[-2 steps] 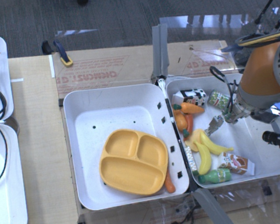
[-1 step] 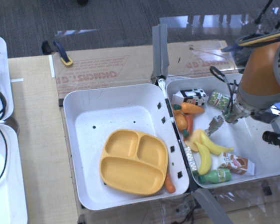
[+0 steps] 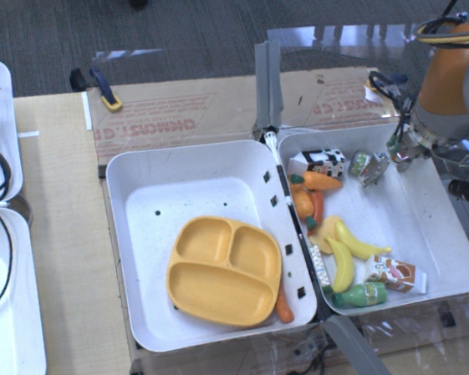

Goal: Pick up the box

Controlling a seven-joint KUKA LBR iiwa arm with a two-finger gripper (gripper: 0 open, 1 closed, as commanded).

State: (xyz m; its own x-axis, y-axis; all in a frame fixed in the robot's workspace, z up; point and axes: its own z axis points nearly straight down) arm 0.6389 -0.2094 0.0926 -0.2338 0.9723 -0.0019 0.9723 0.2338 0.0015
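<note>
My grey arm with its orange band [image 3: 447, 74] enters at the upper right, above the far right corner of the right white bin [image 3: 441, 226]. My two-finger gripper [image 3: 401, 153] sits low at that corner; I cannot tell whether it is wide or narrow, and nothing is seen held in it.

The small brown-and-white printed carton box [image 3: 393, 274] lies flat near the front edge of the right bin, well apart from my gripper. Adjacent items: a green bottle-shaped toy [image 3: 364, 295] touches its left end, and two yellow bananas [image 3: 347, 254] lie just beside it, up and to the left.

Further back, an orange carrot-shaped toy [image 3: 321, 183] rests against a black-and-white patterned carton [image 3: 326, 162], and a crumpled green-and-silver packet [image 3: 370, 165] lies just beside my gripper (the closest item to it). An orange round toy [image 3: 304, 206] sits by the dividing wall.

The left white bin [image 3: 139, 235] holds a yellow three-compartment plastic tray [image 3: 224, 269].
</note>
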